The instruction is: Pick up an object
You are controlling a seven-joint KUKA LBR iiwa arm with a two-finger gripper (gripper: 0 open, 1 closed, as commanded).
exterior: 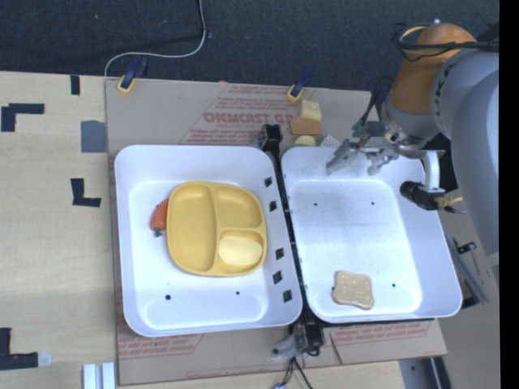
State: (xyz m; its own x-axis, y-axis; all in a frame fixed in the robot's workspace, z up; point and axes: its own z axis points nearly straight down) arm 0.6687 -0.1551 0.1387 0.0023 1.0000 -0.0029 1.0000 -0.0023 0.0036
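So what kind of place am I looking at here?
Probably a robot lab test bench: a grey arm with an orange band reaches over two shallow white bins clamped to brown cardboard, holding toy-like items such as a yellow divided plate.

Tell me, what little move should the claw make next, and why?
Probably swing toward the near side of the right bin and stop above the tan flat piece. The claw hangs over that bin's far rim with nothing between its fingers, and that piece lies by itself, apart from the walls.
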